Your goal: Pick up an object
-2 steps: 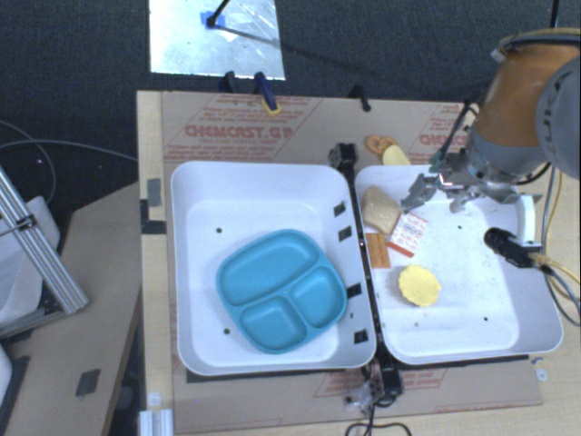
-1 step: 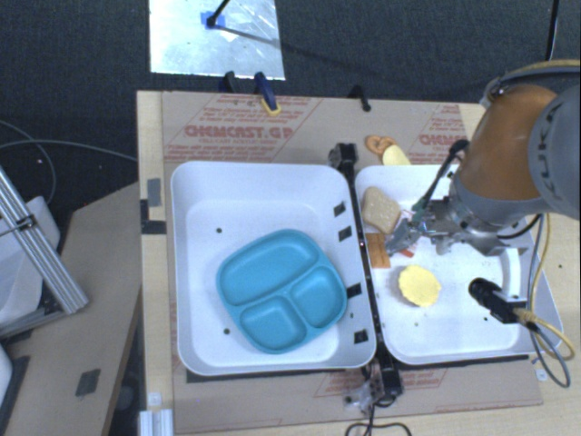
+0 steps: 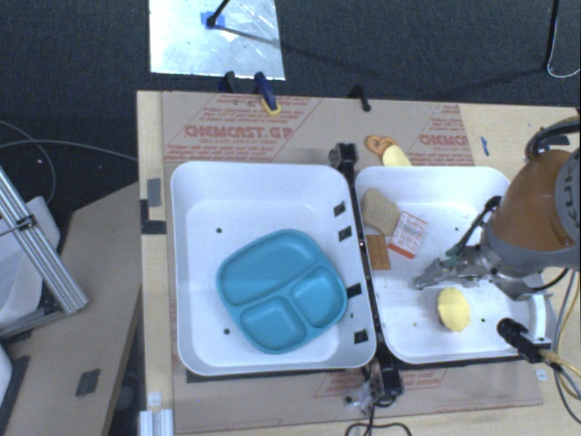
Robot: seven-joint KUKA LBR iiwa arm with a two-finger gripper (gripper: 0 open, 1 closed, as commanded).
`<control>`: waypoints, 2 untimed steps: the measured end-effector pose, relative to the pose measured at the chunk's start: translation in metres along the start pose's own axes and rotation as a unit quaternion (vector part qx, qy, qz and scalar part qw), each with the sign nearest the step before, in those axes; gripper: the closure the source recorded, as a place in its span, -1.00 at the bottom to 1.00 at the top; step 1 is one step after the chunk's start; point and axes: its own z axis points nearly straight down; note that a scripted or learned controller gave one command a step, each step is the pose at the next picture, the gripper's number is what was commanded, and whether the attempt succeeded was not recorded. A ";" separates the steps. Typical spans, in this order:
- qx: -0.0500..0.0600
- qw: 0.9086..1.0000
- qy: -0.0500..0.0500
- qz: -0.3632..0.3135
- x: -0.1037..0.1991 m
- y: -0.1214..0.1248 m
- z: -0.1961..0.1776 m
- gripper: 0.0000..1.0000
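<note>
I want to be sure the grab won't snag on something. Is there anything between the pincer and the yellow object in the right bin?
Nothing visible. The pincer hangs just above and left of the yellow object, with bare bin floor between them. The red-and-white packet and tan piece lie further up the bin, off that path.

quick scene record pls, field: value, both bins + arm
left bin: blue divided plate
right bin: yellow lemon-like object, tan bread-like piece, white and red packet, brown flat piece
arm: over the right bin
gripper: low, just above-left of the yellow object
grasp: nothing seen between the fingers
outside bins: yellow and orange items beyond the right bin's far rim
</note>
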 end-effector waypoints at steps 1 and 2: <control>-0.008 1.000 -0.004 -0.003 0.009 -0.027 -0.007 -1.00; -0.003 1.000 0.002 -0.004 -0.014 -0.027 -0.006 -1.00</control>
